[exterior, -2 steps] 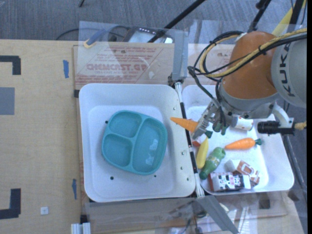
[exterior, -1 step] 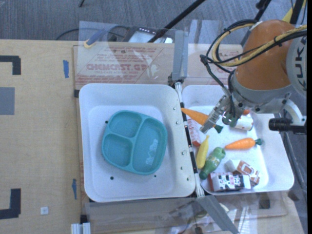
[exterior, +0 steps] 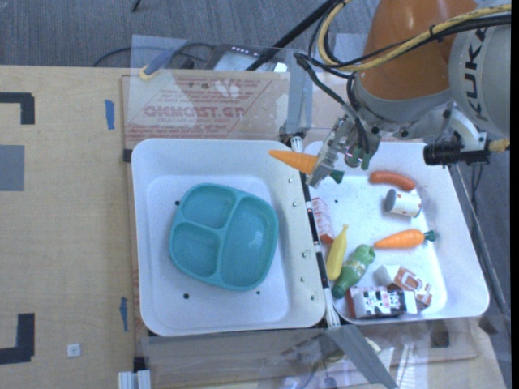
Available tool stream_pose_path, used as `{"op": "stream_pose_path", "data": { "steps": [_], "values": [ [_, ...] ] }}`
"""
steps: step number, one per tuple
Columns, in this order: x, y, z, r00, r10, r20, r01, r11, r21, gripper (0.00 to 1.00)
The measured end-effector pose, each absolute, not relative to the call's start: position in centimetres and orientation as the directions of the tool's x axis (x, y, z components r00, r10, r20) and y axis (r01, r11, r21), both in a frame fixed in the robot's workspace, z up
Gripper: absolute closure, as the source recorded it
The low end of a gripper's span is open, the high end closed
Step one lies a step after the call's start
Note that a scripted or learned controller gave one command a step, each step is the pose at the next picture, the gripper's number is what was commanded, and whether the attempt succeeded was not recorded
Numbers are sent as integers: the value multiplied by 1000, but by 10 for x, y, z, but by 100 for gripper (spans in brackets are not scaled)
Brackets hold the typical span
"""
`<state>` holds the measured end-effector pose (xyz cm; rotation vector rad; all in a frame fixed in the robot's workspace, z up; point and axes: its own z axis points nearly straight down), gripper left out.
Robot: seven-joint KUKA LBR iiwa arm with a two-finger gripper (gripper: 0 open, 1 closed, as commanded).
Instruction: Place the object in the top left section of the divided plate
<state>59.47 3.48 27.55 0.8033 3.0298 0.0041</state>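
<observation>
Camera view from above shows the end effector [exterior: 328,171] hanging over the inner edge of the right bin [exterior: 454,294], close to the seam between the 2 bins, with its fingers closed on the thick end of an orange carrot [exterior: 293,160]. The carrot lies roughly level, its pointed tip aimed toward the left bin [exterior: 154,217] and reaching just over that bin's upper right corner. Above the end effector the grey wrist rises to the orange band [exterior: 418,31] of the arm, which comes in from the right with yellow and black cables looped around it. In the left bin sits the teal divided plate [exterior: 223,235], with 3 sections, tilted a little and lying well apart from the carrot, lower and to the left of it. The right bin holds a red sausage [exterior: 392,180] near its top, a small white cup [exterior: 403,203] just below that, a second carrot [exterior: 401,238] with a green top, a yellow banana [exterior: 336,252] beside a green bottle [exterior: 352,268], and some small printed cartons [exterior: 389,297] near the lower edge. Behind the bins a clear sheet with red lettering [exterior: 199,108] lies on the tan counter [exterior: 57,241].
</observation>
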Motion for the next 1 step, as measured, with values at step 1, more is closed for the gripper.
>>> {"op": "stream_pose_path", "data": {
  "steps": [1],
  "values": [
    [566, 43, 185, -928, 371, -2, 371, 928, 2, 100]
  ]
}}
